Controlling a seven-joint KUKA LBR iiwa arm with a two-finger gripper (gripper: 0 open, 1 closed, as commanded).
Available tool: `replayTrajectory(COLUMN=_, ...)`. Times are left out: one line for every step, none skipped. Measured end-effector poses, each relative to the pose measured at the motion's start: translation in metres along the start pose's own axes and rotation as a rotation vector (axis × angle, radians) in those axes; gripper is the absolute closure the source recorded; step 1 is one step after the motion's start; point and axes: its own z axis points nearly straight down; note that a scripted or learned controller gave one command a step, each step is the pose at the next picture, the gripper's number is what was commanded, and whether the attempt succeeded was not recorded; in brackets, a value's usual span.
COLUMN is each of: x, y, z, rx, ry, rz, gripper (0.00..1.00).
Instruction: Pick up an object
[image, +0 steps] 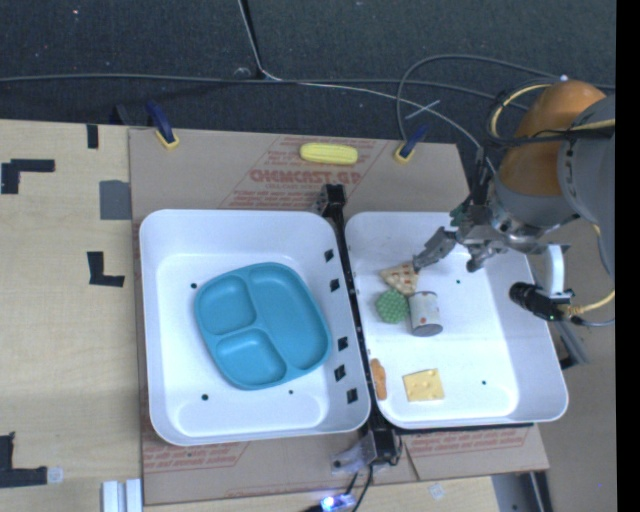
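two white bins on cardboard — gripper (455, 250) hovers over the right bin (520, 385), fingers spread wide, holding nothing, angled toward the cracker (400, 277) just beside it — lined up to grab.

A blue divided plate (262, 325) fills one white bin (160, 300); beside it, a yellow square (423, 385) and a possibly green, patterned piece (391, 306).

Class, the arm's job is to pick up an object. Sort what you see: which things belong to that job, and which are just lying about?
Job:
gripper
tan wedge
green piece
grey can
yellow square
orange piece
right bin

Lying about:
blue tray
left bin
yellow item on the cardboard
blue clamps
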Motion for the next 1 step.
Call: replayTrajectory(x=-0.0064, y=-0.0058, z=0.0481, rx=0.0, ry=0.0, rz=0.002, gripper=0.0)
